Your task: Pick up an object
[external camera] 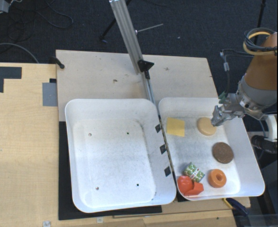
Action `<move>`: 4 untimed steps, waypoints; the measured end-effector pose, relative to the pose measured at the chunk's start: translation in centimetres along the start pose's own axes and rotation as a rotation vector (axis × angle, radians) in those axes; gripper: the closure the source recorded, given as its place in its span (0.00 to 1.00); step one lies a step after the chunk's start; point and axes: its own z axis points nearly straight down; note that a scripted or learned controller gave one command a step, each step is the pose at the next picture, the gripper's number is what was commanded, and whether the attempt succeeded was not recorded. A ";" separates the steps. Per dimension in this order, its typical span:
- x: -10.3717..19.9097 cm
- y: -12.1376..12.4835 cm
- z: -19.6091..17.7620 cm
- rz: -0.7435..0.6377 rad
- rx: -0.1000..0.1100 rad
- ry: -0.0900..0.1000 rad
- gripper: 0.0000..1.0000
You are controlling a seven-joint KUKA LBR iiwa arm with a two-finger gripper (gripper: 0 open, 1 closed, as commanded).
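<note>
- Gripper (218, 118) sits low in your right bin (252, 174), just beside the tan round piece (206, 126); you can't tell its finger state.
- Same bin: yellow block (175, 126), brown disc (222, 152), orange ring (217, 178), red piece (190, 186), green-white item (194, 172).

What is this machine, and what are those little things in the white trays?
It's a robot arm, photographed by a camera above the bench looking down. It reaches in from the right, and its job is to pick something up. Its hand is low over the right tray, beside a round tan piece. I can't tell whether it is holding anything. That tray also has a yellow square, a brown disc, an orange ring, a red piece and a small green-and-white thing. The left tray sits beside it.
</note>
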 end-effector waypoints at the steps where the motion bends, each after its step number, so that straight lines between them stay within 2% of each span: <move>1: -0.1 0.1 -4.0 -0.008 0.001 0.001 1.00; 2: 5.2 -1.8 -4.1 -0.010 0.007 0.004 1.00; 4: 16.4 -3.7 -3.9 -0.011 0.009 0.004 1.00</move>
